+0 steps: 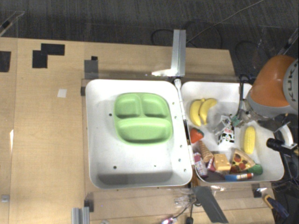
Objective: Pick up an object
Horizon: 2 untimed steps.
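The claw [227, 130] hangs low beside the corn cob [250, 139].

The pale wooden bench [46, 139] bore two shallow white plastic bins, left [100, 171] and right [275, 169], touching side by side.

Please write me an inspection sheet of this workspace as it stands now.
Surface: wooden bench bearing two white bins.
Job's things: right bin holds bananas, corn cob, pizza slice, strawberry and other toy foods.
Clutter: green divided plate in left bin.
Grippers: pincer low in right bin, among the toys; grip unclear.
Cables: black cables on dark floor behind bench.
Surroundings: metal post behind bins.
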Tool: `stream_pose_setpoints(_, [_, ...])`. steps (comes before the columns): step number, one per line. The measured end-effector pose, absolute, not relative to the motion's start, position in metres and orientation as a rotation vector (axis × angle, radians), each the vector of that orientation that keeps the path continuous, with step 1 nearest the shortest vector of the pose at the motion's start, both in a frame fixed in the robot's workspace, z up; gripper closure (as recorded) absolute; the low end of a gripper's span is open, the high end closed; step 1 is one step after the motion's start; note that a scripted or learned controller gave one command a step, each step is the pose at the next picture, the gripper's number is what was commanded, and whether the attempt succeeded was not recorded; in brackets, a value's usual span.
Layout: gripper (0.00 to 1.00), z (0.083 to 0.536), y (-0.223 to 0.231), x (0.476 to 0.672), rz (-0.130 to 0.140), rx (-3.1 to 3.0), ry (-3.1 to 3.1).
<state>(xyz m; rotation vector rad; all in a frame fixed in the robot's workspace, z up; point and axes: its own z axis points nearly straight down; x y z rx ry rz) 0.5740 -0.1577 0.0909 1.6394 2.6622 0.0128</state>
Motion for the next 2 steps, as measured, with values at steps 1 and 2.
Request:
stream_pose_setpoints(1, [1.0, 0.102, -0.156, 0.575, 0.016, 1.637, 2.662])
stream_pose_setpoints(2, [1.0, 0.213, -0.097, 0.618, 0.005, 1.665, 2.659])
